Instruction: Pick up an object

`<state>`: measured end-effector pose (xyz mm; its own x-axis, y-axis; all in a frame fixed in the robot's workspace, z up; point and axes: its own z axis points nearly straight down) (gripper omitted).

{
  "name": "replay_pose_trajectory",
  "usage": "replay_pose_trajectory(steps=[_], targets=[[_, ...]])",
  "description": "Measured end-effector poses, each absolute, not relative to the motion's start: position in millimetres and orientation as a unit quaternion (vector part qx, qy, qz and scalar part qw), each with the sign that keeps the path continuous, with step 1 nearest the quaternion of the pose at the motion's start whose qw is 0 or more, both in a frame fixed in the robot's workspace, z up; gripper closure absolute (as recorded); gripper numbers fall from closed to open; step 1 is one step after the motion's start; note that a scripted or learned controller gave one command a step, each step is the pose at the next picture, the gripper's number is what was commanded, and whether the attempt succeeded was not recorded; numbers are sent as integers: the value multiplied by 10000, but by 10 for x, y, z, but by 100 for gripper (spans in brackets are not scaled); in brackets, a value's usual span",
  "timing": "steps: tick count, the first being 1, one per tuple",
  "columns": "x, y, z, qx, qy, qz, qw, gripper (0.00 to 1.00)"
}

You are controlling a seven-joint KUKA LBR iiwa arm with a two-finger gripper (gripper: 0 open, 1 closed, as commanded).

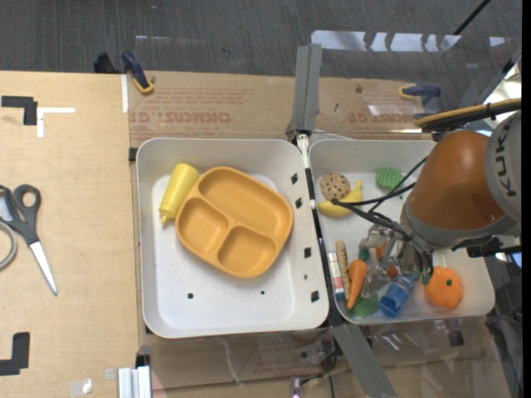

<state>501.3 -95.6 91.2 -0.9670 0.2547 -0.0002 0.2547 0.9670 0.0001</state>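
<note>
1. The arm [498, 172] reaches in from the right edge of the camera view, grey, with "KU" lettering showing on its casing.
2. Its orange band [455, 181] bulges wide above the wrist, over the right bin [365, 152].
3. The tool [390, 259] points down into that bin's front half, left of the band, with black cables trailing to it.

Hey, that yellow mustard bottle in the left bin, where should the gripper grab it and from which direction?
Probably from straight above, fingers closing across the middle of the yellow bottle. It lies on its side, and its long right side rests against the divided plate, so a sideways approach looks blocked there.
</note>
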Motion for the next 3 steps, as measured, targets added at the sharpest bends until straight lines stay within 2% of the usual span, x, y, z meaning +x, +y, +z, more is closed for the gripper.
replay_pose_trajectory(steps=[1, 2, 3], targets=[[5744, -1074, 934, 1753, 9845, -3, 26, 0], [5757, -1071, 1034, 1741, 9847, -9, 48, 100], [5757, -1069, 1033, 1742, 9847, -8, 47, 0]])
